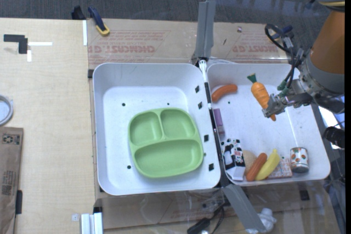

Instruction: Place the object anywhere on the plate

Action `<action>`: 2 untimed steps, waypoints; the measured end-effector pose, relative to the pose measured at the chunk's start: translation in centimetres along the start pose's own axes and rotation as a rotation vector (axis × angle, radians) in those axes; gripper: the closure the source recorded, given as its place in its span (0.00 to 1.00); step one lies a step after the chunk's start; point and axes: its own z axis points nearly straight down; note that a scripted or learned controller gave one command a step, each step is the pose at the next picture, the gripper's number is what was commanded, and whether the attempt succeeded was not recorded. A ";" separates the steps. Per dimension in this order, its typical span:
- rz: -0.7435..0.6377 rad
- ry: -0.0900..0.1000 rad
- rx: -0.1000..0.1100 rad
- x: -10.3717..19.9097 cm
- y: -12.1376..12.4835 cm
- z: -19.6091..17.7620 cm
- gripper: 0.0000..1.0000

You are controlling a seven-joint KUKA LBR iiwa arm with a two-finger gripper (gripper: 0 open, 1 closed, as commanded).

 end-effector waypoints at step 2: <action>-0.184 0.001 0.001 11.6 9.8 9.7 1.00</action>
